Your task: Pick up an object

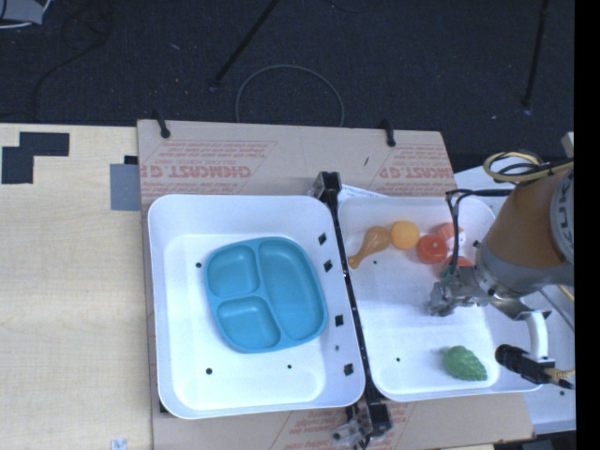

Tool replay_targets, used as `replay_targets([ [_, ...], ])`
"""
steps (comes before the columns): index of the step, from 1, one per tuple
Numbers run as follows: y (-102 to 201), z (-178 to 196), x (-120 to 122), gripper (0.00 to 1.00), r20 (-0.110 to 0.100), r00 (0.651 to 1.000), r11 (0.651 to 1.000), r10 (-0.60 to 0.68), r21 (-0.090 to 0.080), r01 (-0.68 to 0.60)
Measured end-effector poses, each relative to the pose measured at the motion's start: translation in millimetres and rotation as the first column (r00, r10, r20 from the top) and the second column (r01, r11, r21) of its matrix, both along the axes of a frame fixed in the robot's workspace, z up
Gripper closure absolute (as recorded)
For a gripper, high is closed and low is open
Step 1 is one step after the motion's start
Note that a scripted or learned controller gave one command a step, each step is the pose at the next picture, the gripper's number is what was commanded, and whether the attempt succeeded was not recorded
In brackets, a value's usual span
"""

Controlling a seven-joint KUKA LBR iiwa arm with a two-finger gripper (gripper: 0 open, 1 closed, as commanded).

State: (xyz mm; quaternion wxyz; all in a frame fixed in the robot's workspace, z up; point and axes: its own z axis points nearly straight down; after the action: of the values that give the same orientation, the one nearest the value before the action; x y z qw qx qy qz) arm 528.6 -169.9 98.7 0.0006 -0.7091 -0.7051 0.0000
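From my seat I see the arm (534, 237) reaching in from the right over the right bin (412, 382), its orange band sitting above the wrist. The gripper (448, 300) hangs low over the middle of that bin's right half, close to the white floor — the tips are a dark, blurred cluster, and I cannot tell how they stand, nor can I see anything caught in them.

The pickable things all lie in the right bin. A green leafy piece (466, 363) rests near the front right corner, below the gripper and apart from it. Along the far side I make out a tan drumstick-shaped piece (368, 245), with an orange ball (405, 234) just beside its thick end, and a red round piece (432, 247) next to that, near the wrist.

The left bin (178, 345) carries a blue divided plate (264, 293) — three compartments, lying flat near the centre.
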Motion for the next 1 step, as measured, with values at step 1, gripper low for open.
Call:
replay_targets([
  [1,-5.7,44.4,-4.4,1.00,0.002,1.000,1.000,-0.001,-0.001,0.001],
])
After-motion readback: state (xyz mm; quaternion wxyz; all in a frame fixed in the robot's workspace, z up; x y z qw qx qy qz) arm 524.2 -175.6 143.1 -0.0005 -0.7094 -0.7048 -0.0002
